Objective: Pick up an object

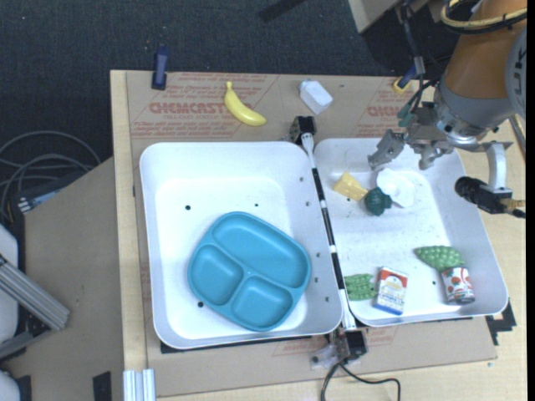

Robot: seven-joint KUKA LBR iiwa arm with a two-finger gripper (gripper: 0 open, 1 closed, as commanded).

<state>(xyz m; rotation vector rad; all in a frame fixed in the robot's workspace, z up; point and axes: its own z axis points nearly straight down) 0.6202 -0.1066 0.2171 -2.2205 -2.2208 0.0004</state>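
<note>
My gripper (pixel 409 154) hangs over the far end of the right bin (pixel 489 261), its two fingers spread open with nothing between them. Just below it lies a white crumpled object (pixel 404 187). A dark green ball (pixel 376 201) and a yellow piece (pixel 350 187) sit to that object's left. Toward the bin's near end lie a green leafy item (pixel 438 256), a small red-labelled can (pixel 457 284), a red and white carton (pixel 390 291) and a green patch (pixel 359 286).
The left bin (pixel 167 190) holds a blue divided plate (pixel 249 270). On the bench behind the bins lie a banana (pixel 242 107), a white block (pixel 316 96) and a blue item (pixel 160 67). A black clip (pixel 303 128) sits at the divider's far end.
</note>
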